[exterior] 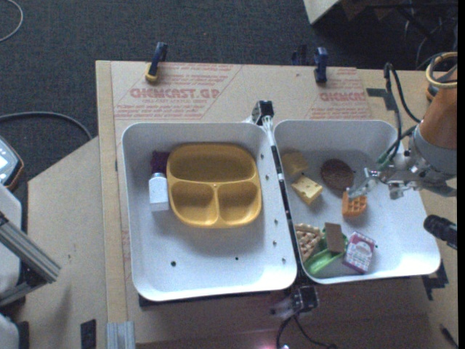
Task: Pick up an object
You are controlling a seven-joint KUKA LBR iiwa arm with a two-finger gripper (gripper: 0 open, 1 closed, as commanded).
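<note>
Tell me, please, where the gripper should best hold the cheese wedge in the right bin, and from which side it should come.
Come straight down from above. The cheese wedge lies flat on the right bin floor with open floor around it, the cookie and waffle a little apart. Probably close the gripper across the wedge's two long straight sides, near the middle, where they look flat enough for the fingers.

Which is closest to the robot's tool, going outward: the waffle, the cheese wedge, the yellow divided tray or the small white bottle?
1. Waffle, right beside the tool in the right bin.
2. Cheese wedge, near the divider.
3. Yellow divided tray, left bin's middle.
4. White bottle, left of that tray.
</note>
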